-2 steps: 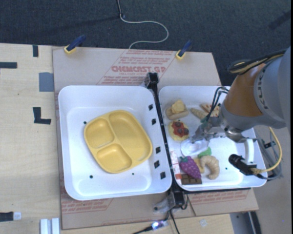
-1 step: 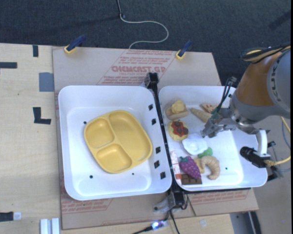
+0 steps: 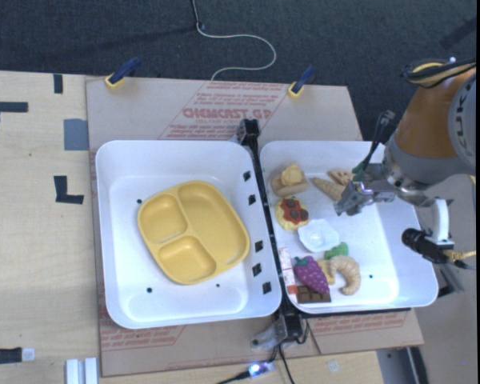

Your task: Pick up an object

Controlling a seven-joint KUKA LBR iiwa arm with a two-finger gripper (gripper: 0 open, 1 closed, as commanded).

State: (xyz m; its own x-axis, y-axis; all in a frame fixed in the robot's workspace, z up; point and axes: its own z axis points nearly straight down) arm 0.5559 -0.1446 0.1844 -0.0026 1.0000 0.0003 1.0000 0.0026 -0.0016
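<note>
Objects for picking lie in the right bin [image 3: 400, 290], about eight small toy foods clustered from its middle toward nine o'clock: a tan bun-like piece [image 3: 289, 179], a pizza-like piece with red dots [image 3: 293, 212], a cone-shaped piece [image 3: 330, 187], a white cup-like piece [image 3: 318, 235], purple grapes [image 3: 310, 272], a green bit [image 3: 337, 252], a croissant [image 3: 347, 273] and a brown bar [image 3: 313, 296]; several overlap, so the count is uncertain. One yellow three-compartment plate [image 3: 194, 230] sits alone in the left bin [image 3: 112, 238]. Both white bins rest on one cardboard sheet [image 3: 224, 110] held by two blue-and-yellow clamps at twelve o'clock, on a pale wooden bench with black marks; dark carpet and a thin white cable lie beyond. The gripper [image 3: 350, 203] hangs low just beside the cone-shaped piece, toward three o'clock of it; whether it is clenched or released cannot be told, as its tips blur together. Part of the arm is cut off at the frame's edge.
</note>
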